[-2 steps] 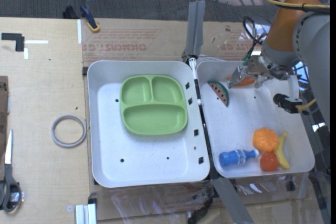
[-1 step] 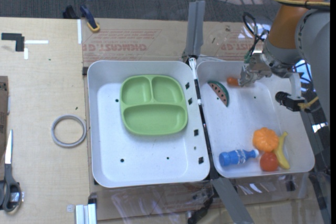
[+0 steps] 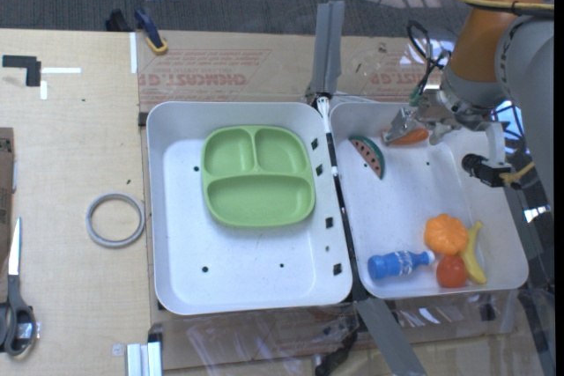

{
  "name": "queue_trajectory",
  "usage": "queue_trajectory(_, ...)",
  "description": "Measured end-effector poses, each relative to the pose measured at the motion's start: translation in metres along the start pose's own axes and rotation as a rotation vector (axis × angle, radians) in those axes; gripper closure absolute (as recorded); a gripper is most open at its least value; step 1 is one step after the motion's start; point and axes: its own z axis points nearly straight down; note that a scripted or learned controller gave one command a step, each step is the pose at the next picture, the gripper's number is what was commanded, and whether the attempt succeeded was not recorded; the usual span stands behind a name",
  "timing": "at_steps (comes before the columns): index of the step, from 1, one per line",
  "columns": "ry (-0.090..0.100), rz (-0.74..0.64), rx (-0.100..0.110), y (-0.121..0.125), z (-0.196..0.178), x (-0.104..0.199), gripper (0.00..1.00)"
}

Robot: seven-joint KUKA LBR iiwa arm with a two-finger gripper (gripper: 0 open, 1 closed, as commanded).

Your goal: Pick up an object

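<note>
Carrot-like orange piece (image 3: pixel 407 136): we log it at the far end of the right bin (image 3: pixel 414 207), held off the floor between the fingers of the claw (image 3: pixel 421 129), which is closed on it. We note the arm (image 3: pixel 493 40) above. Same bin, we list: watermelon slice (image 3: pixel 368 156) near the left wall; orange fruit (image 3: pixel 445 233), banana (image 3: pixel 474 251), red tomato (image 3: pixel 452 272) and blue bottle (image 3: pixel 398 264) at the near right corner. Left bin (image 3: pixel 176 260): green divided plate (image 3: pixel 258 176). Worktop (image 3: pixel 62 154): tape ring (image 3: pixel 115 218), scissors (image 3: pixel 16 313).
</note>
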Motion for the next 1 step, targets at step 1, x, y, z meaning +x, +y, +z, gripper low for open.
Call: queue_trajectory(1, -0.002, -0.003, -0.003, 0.0008, -0.0106, -0.0004, 1.0)
